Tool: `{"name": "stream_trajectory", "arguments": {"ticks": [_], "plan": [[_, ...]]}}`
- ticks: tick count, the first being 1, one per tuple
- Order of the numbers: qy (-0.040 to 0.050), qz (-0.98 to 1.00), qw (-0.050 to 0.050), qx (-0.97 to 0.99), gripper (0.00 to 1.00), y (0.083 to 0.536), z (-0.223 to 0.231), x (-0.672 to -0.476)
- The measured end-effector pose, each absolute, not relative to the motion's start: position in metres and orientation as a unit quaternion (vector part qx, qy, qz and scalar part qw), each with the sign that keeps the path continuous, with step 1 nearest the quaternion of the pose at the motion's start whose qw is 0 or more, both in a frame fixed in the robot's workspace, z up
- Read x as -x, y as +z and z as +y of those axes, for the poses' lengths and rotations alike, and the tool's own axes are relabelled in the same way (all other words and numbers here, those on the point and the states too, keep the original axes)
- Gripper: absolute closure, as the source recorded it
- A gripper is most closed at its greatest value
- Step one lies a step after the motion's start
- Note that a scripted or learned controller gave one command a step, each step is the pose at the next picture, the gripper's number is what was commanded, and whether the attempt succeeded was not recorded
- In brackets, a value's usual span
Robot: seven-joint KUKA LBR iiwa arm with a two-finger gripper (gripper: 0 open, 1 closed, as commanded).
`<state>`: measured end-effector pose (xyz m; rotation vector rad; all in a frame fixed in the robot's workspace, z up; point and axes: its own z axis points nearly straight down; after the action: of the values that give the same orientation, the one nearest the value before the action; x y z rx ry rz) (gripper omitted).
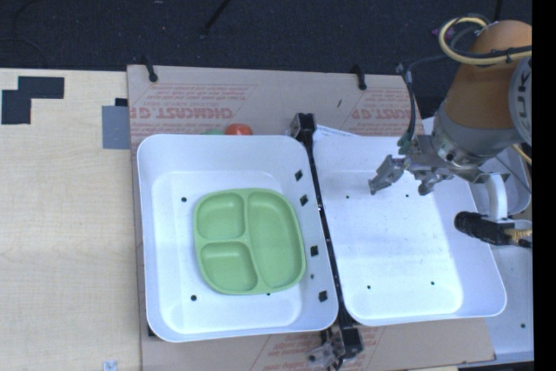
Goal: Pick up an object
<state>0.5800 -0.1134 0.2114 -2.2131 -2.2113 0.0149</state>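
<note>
Near edge of bench: two white bins side by side, black clips along the shared rim. Left bin holds a green divided plate, three compartments, lying flat on the bin floor slightly right of centre, long axis running near-to-far with a slight tilt. Right bin floor is bare white with a few dark specks. Gripper hangs over the far part of the right bin, arm reaching in from the right, orange band above the wrist. Fingers spread apart, nothing between them, touching nothing that can be seen; whether the tips sit on the bin floor or above it cannot be told. Key relation: the plate lies to the left of the gripper and nearer, across the divider rim, well apart. Judgement: a pick needs a traverse leftward over the rim, then a descent onto a plate edge. Far side, behind the left bin: a small red-orange object on the cardboard, beside something green, too hidden to name.
</note>
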Motion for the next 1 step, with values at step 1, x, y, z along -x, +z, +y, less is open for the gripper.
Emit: {"name": "stream_trajectory", "arguments": {"ticks": [1], "plan": [[0.0008, -0.707, 0.001, 0.707, 0.00, 0.2185, -0.1137, -0.5827]]}}
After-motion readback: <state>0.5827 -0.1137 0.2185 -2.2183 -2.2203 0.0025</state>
